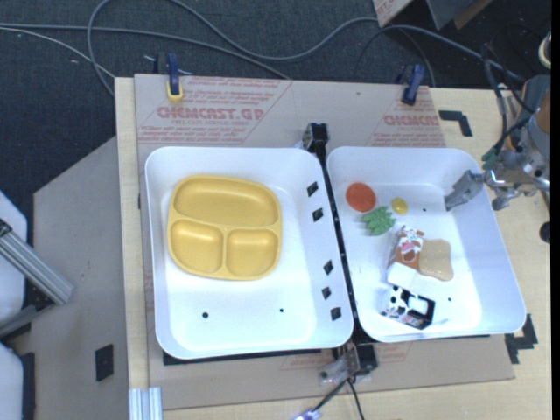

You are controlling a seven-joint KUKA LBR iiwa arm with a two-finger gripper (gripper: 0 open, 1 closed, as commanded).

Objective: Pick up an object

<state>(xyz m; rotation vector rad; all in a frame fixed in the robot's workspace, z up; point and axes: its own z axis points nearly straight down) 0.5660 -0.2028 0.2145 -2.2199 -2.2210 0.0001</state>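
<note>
A divided tray [226,227] lies in the left bin [166,304]; several small items [411,252] cluster in the right bin [490,278].

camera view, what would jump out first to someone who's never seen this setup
The big yellow divided plate in the left bin catches the eye first, a bright shape on white. Next comes the huddle of small things in the right bin: an orange-red round piece, a green leafy piece, a small yellow ball and a tan slice. The gripper hangs at that bin's upper right rim.
</note>
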